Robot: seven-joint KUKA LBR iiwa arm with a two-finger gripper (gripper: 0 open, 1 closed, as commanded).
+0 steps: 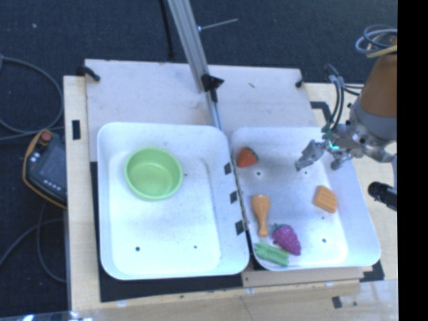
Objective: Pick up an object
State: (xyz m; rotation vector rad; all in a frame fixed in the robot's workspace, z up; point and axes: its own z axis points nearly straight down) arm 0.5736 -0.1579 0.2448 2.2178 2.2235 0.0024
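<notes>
The worktop carries two shallow white bins side by side. I take the right bin as my landmark. The left bin touches its left wall and holds a green bowl, upright, toward that bin's far-left part.

My arm enters over the right bin's far-right corner. My gripper hangs over the far-right part of the right bin, fingers spread apart, with nothing between them.

Contents of the right bin, largest first. A yellow-orange drumstick-shaped toy lies near the left wall, about midway along it. A purple grape cluster lies toward the near-left part, just beside the drumstick's lower end. A green vegetable-like piece lies at the near-left corner, touching or overlapping the grapes. An orange block lies toward the right wall, apart from the gripper. A red strawberry-like piece lies in the far-left corner.
</notes>
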